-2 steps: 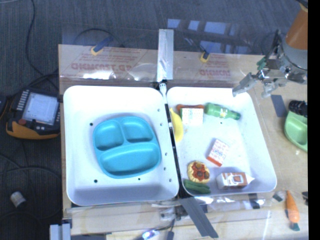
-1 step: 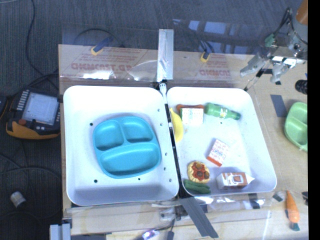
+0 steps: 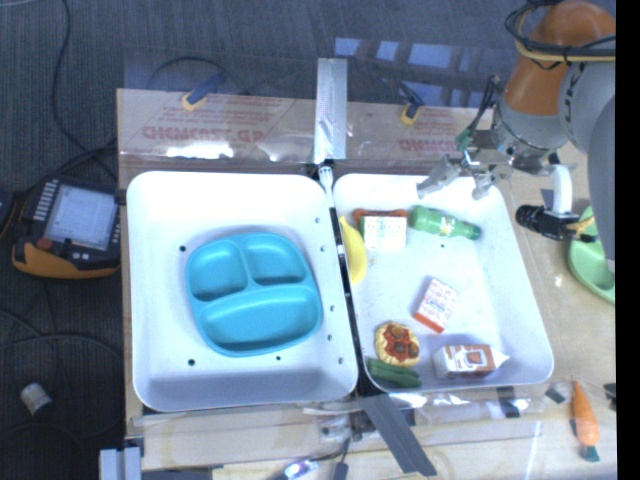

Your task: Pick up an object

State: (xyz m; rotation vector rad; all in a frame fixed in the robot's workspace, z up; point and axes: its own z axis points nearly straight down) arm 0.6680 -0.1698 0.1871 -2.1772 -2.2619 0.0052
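Glossy white plastic bins (image 3: 230, 193), smooth blue plastic tray (image 3: 255, 293), matt cardboard backing (image 3: 230, 123)

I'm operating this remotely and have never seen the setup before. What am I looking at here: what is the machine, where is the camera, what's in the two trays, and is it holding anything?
One camera looks down at a slant on a bench with two shallow white bins. The grey arm with the orange band reaches in from the picture's right; its pincer hangs over the top edge of the right bin, and I see nothing between its fingers.

The left bin holds a blue divided plate. The right bin holds toy groceries: a green bottle nearest the pincer, a small white carton, a yellow piece against the divider, a red-and-white packet, a small pizza, a green vegetable and a brown carton.

Nothing is picked up yet.
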